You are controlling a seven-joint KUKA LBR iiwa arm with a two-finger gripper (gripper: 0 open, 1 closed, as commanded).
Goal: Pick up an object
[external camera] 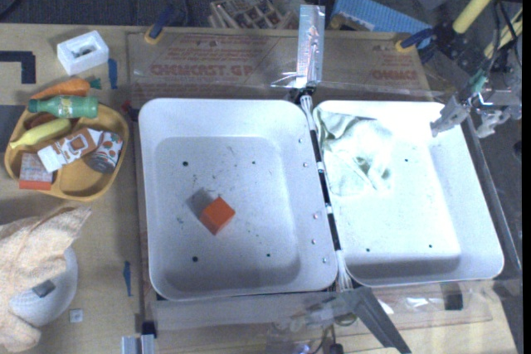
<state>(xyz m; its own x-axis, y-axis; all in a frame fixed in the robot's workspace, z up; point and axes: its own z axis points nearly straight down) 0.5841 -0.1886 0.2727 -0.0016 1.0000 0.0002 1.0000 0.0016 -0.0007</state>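
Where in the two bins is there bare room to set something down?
Left bin: floor bare all around the orange block. Right bin: bare floor in front of and right of the pale cloth, which crowds its back-left corner. The claw sits at its back-right rim.

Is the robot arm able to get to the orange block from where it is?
Probably yes. The block lies alone in the left bin, open from above. The end effector is over the right bin's far edge, with nothing tall between.
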